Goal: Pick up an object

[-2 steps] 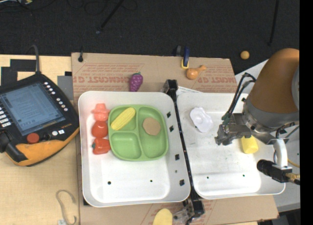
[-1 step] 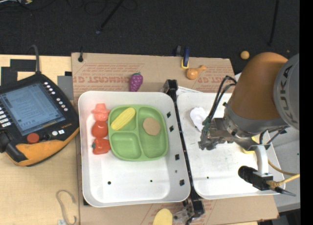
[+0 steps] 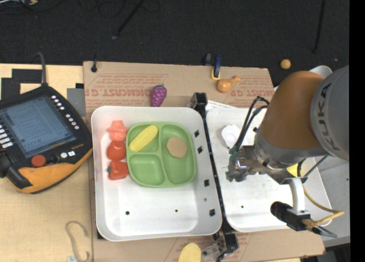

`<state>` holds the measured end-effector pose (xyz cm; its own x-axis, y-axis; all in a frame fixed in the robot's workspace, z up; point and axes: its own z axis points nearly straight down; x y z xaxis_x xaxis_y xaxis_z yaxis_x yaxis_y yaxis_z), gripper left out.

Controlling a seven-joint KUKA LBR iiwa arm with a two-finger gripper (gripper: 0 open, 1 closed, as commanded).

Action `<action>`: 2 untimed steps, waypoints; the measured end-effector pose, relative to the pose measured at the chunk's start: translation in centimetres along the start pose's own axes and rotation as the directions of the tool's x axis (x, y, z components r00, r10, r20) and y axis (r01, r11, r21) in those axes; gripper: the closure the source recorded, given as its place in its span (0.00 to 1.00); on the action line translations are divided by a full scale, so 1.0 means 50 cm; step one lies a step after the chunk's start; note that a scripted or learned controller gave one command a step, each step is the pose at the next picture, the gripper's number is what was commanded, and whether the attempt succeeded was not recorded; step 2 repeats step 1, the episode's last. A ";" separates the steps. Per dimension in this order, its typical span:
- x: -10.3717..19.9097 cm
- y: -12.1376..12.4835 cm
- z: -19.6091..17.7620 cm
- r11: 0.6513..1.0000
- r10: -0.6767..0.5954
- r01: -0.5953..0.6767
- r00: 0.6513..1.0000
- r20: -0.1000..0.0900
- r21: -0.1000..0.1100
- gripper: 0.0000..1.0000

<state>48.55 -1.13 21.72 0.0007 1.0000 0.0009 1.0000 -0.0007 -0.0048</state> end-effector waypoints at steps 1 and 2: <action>-0.004 -0.026 -0.025 1.000 0.004 -0.004 1.000 0.000 -0.001 1.00; -0.004 -0.026 -0.025 1.000 0.004 -0.004 1.000 0.000 -0.001 1.00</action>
